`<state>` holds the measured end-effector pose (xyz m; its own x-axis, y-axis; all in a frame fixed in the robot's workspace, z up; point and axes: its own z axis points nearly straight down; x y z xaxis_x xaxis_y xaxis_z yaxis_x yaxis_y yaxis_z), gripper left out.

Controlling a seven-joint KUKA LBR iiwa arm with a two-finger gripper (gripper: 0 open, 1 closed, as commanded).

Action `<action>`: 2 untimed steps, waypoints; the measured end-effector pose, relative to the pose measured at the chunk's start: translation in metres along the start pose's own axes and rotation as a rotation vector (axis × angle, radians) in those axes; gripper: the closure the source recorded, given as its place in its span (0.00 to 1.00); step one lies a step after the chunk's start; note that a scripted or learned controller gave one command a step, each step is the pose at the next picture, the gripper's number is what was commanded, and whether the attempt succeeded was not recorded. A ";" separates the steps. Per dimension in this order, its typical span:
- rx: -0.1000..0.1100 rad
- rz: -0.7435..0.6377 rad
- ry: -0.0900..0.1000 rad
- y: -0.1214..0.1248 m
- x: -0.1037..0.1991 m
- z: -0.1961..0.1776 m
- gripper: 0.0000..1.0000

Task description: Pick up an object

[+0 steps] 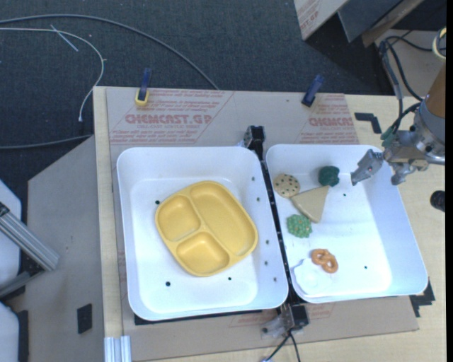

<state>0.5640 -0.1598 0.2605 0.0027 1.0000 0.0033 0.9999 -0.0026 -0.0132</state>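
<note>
You saw dark grey carpet floor (212,42) around the tan tabletop (191,117), pale cables (92,92) looping across it, two blue clamps (144,86) at the back edge, and a cardboard box (318,15) beyond.

**Tray in the left bin, five small items in the right**

I see two bins side by side on the bench (71,233). In the left bin (134,177) a divided tray (205,228) lies near the middle. In the right bin (382,240) a cookie (287,184) lies at the left wall, a wedge (311,203) just right of it, a broccoli floret (328,175) behind the wedge, another floret (299,225) in front, and a pretzel (325,261) nearest me. The gripper (386,168) hangs over that bin's far right corner.
</note>
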 end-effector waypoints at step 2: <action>-0.007 -0.002 -0.001 0.004 0.002 0.036 0.00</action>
<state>0.5678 -0.1581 0.2250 0.0002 1.0000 0.0022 1.0000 -0.0002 -0.0058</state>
